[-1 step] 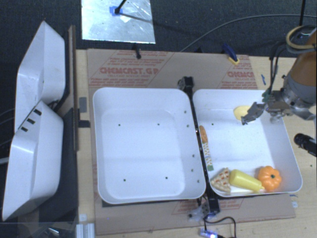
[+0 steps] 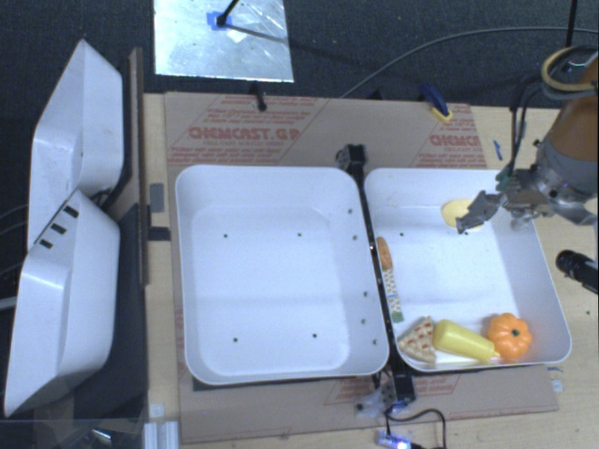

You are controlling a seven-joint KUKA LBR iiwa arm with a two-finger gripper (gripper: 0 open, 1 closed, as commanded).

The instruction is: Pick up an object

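Observation:
My gripper (image 2: 474, 213) hangs over the far part of the right bin (image 2: 543, 279), reaching in from the right. A pale yellow rounded object (image 2: 453, 212) lies on the bin floor just left of it, partly covered by the gripper. Along the bin's near wall lie a pizza-slice toy (image 2: 418, 338), a yellow oblong piece (image 2: 462, 340) and an orange pumpkin (image 2: 508, 335). A thin strip with an orange top (image 2: 387, 277) rests against the bin's left wall.
The left bin (image 2: 201, 251) sits beside the right one, and a black clamp (image 2: 353, 157) joins them at the far end. A foil sheet (image 2: 222, 24) lies beyond the bench. White housings (image 2: 70, 223) stand at the left, and cables run at the upper right.

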